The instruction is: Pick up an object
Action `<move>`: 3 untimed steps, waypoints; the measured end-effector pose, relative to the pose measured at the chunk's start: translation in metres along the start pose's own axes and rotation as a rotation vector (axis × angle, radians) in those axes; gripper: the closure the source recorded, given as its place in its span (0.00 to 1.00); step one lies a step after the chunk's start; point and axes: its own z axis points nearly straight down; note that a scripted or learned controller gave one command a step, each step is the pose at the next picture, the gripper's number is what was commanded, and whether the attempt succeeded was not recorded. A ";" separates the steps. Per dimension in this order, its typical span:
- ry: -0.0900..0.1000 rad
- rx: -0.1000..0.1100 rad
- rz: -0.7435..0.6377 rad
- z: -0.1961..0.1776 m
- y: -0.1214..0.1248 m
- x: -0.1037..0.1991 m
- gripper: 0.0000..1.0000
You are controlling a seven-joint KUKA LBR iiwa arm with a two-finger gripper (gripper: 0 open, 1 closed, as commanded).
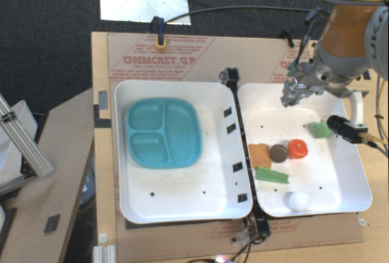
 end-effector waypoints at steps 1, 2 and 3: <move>0.002 0.002 -0.003 0.016 0.007 0.052 1.00; 0.001 0.002 0.000 0.010 0.008 0.108 1.00; 0.002 0.002 -0.003 0.026 0.016 0.159 1.00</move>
